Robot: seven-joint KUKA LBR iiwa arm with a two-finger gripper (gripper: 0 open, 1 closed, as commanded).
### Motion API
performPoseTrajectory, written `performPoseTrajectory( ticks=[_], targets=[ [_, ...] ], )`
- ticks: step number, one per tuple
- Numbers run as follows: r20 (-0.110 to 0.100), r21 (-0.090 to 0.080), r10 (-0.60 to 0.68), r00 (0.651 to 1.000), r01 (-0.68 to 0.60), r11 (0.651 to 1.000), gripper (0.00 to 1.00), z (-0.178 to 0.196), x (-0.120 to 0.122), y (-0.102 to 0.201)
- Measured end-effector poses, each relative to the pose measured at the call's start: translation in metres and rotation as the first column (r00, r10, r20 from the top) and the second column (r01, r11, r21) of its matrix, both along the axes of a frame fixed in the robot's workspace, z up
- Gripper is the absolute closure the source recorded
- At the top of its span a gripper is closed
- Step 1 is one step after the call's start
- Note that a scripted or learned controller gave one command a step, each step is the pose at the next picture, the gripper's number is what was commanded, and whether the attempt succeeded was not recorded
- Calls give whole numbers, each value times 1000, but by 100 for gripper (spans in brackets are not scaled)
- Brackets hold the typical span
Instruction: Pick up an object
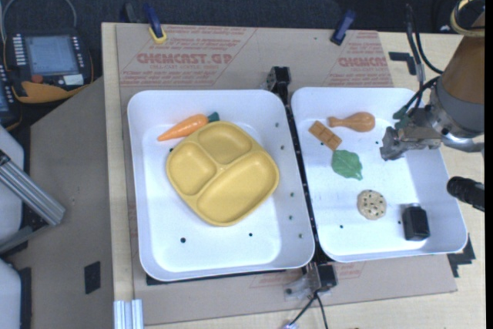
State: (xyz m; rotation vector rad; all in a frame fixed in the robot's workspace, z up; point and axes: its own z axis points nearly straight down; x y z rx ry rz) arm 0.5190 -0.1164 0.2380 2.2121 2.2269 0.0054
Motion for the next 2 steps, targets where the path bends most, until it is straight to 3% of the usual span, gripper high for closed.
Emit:
performPoseTrajectory(
  ticks=[2],
  targets=[
    [-3,-1,-2,1000,2,1000,100,-5,21,89]
  ],
)
